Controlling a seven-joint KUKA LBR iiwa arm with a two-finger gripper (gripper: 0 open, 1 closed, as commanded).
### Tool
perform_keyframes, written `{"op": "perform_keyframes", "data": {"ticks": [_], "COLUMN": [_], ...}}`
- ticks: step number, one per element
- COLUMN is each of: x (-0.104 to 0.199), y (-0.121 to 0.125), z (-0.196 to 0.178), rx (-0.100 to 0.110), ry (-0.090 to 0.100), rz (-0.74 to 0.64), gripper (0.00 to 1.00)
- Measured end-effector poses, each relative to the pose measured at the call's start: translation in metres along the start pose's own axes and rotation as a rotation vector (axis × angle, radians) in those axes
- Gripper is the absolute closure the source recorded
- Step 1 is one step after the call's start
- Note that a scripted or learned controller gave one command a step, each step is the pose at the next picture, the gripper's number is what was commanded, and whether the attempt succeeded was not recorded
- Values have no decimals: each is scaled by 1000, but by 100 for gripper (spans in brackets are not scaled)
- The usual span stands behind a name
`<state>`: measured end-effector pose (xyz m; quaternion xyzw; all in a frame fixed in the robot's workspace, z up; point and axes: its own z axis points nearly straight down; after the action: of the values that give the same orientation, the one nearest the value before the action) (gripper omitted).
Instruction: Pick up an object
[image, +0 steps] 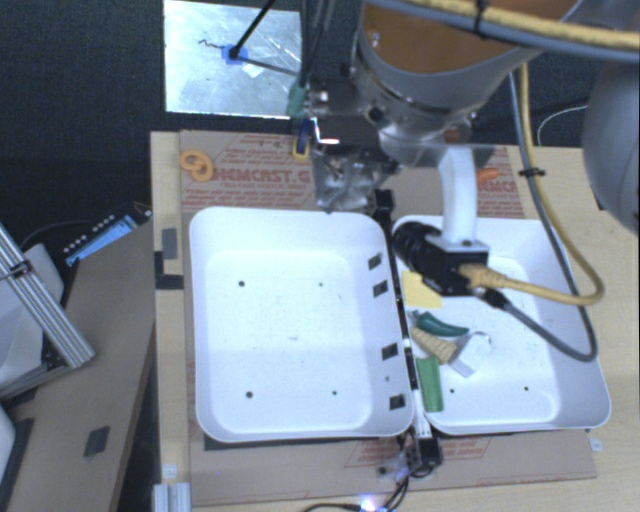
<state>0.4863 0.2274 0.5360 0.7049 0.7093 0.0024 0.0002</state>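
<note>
My gripper (345, 188) hangs under the grey wrist at the far rim of the left bin (290, 330), near the wall between the two bins. Several small objects lie along the left side of the right bin (560, 390): a yellow piece (420, 292), a dark green item (441, 324), a tan ridged piece (436, 346), a white piece (473, 356) and a green bar (429, 383). A white bracket with a black fitting (436, 258) and a yellow cable (540, 293) hangs over the right bin's far part and hides some of it.
Both bins sit on a cardboard sheet (260, 172) that carries an orange ring (196, 165) at its far left. A blue and black device (100, 236) and an aluminium frame (40, 310) stand left of the bench. Grey and yellow cables drape across the right bin.
</note>
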Motion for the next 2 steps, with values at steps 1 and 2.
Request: {"op": "perform_keyframes", "data": {"ticks": [1,2], "x": [7,7], "y": [0,0], "z": [1,1], "rx": [2,3], "ry": [-1,-2], "rz": [1,0], "gripper": [100,100]}}
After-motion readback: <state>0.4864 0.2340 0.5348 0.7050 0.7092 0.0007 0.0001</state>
